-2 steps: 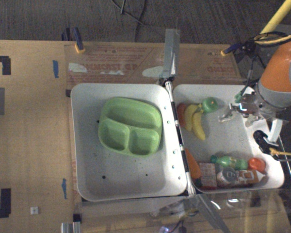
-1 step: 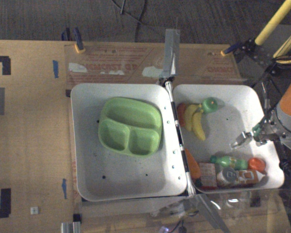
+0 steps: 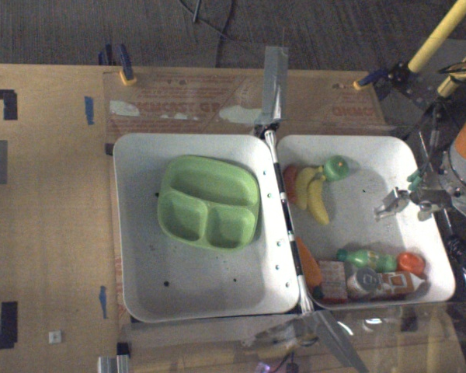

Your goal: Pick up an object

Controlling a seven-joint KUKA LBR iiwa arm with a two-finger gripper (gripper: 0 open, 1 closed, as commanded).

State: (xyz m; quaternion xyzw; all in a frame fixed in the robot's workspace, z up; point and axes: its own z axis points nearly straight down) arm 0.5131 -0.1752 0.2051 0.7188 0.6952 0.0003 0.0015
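The metal two-finger claw point(image 3: 394, 206) hangs spread and unladen over the right shallow white bin point(image 3: 388, 148), apart from the yellow plastic bananas point(image 3: 314, 194) lying at its left side

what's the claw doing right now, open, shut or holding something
claw: over the right bin near its right wall; nothing seen in it, and open or shut cannot be told.

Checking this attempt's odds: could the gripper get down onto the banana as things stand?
Probably yes. The gripper hovers at the right bin's right side, and the banana lies exposed from above, though a green item and a red item crowd its far end.
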